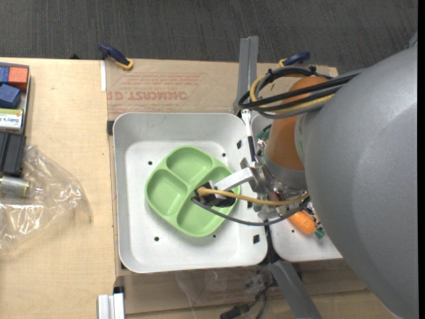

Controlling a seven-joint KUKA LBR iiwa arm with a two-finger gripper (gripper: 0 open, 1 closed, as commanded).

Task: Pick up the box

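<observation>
Dark grey carpet (166,12) fills the top of the view, and below it a pale wooden bench (60,271) carries a brown cardboard sheet (159,88) with reversed red print. Two blue clamps with yellow tips, one (116,56) at the sheet's upper left corner and another (295,59) at its upper right, sit along its far edge. On the sheet the left bin (143,248) holds a green divided plate (174,191), which lies flat and slightly turned near the middle of the bin floor. A grey upright post (249,72) stands at the far side between the two bins. The grey arm (372,178) comes in from the right and covers most of the right bin (292,246); its orange band (285,145) shows above the wrist, with black and yellow cables (292,97) looping over it. The gripper (267,189) hangs over the divide between the bins, close to the plate's right edge, and whether it is spread or closed cannot be told from this angle. A small orange object (302,222) lies in the right bin just beside the wrist. Where the box lies cannot be told, since the arm hides so much of that bin. At the far left of the bench, a crumpled clear plastic bag (40,191) rests below a dark tray (13,92) of blue and red blocks.
</observation>
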